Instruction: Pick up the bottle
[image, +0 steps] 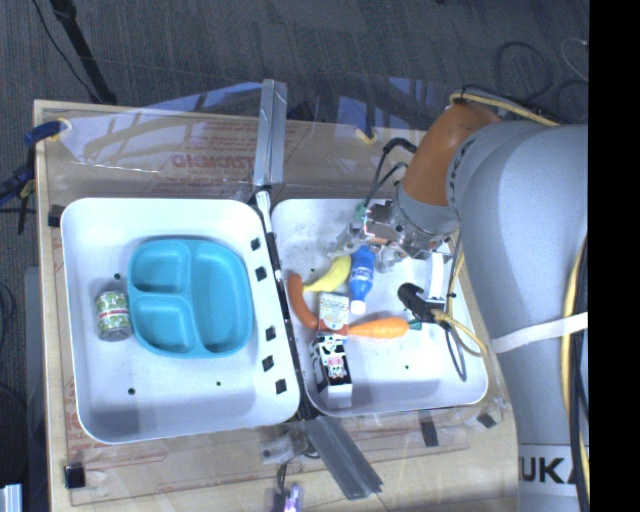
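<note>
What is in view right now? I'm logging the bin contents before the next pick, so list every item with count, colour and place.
Bins: 2, white, side by side on the bench.
Tray: 1, blue, three compartments, left bin.
Can: 1, green label, left bin, left of the tray.
Bottle: 1, blue and white, right bin, just below the gripper.
Banana: 1, yellow, right bin, left of the bottle.
Sausage: 1, red-orange, right bin near the divider.
Carrot: 1, orange, right bin, below the bottle.
Carton: 1, black and white, front of the right bin.
Arm: 1, grey with orange band, from the right.
Gripper: 1, over the right bin at the bottle's top.
</note>
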